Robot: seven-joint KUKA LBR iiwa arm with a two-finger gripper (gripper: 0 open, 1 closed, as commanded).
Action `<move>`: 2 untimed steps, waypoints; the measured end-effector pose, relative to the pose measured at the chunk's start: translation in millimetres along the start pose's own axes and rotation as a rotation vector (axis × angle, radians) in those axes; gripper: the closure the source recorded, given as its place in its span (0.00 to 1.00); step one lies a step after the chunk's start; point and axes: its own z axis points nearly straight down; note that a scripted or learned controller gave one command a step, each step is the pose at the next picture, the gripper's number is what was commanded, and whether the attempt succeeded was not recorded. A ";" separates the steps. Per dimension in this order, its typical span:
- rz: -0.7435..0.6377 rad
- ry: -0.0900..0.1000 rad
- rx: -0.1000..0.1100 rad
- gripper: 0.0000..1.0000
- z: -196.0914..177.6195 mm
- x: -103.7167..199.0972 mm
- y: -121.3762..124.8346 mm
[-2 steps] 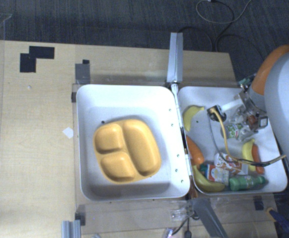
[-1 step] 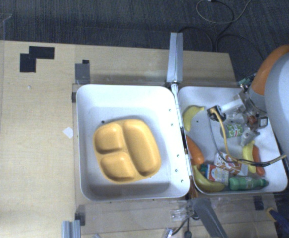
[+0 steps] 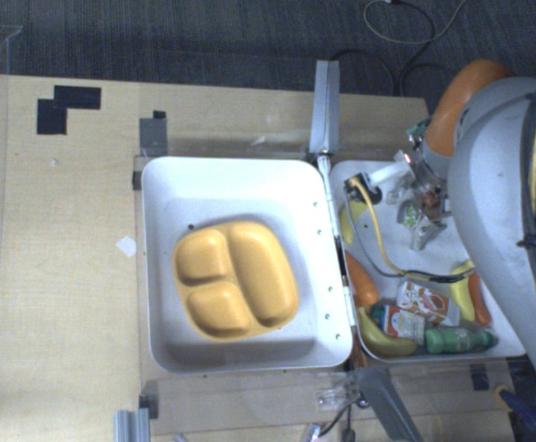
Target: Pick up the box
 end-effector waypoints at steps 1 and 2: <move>0.048 -0.003 0.002 0.00 -0.2 13.8 -12.3; 0.041 -0.005 0.001 0.00 -0.4 16.2 -15.0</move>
